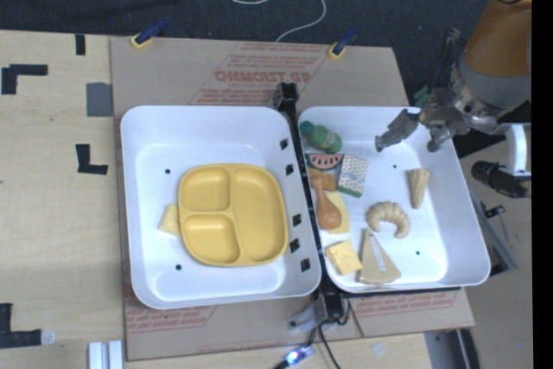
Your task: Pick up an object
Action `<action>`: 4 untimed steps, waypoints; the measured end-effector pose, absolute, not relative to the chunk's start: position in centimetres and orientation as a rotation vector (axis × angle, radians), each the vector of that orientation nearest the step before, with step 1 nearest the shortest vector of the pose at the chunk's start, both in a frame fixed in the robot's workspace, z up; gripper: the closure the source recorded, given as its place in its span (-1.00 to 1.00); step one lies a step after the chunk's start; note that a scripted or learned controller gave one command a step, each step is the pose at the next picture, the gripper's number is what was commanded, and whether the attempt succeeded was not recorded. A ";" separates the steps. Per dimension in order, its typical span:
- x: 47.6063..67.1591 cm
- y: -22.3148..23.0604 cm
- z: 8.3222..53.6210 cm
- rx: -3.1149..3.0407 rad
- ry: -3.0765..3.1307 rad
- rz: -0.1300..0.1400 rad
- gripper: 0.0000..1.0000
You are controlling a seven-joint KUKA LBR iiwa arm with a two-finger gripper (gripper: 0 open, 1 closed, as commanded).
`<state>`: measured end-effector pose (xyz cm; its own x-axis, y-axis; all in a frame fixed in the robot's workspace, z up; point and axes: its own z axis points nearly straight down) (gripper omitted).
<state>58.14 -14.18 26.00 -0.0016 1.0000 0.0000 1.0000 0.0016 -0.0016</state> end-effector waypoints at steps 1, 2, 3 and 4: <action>58.6 -14.4 21.4 -2.217 -2.220 0.007 -1.00; 58.9 -14.6 16.9 -2.217 -2.220 0.007 -1.00; 58.0 -15.0 10.9 -2.216 -2.218 0.009 -1.00; 58.0 -14.9 8.3 -2.218 -2.224 0.004 -1.00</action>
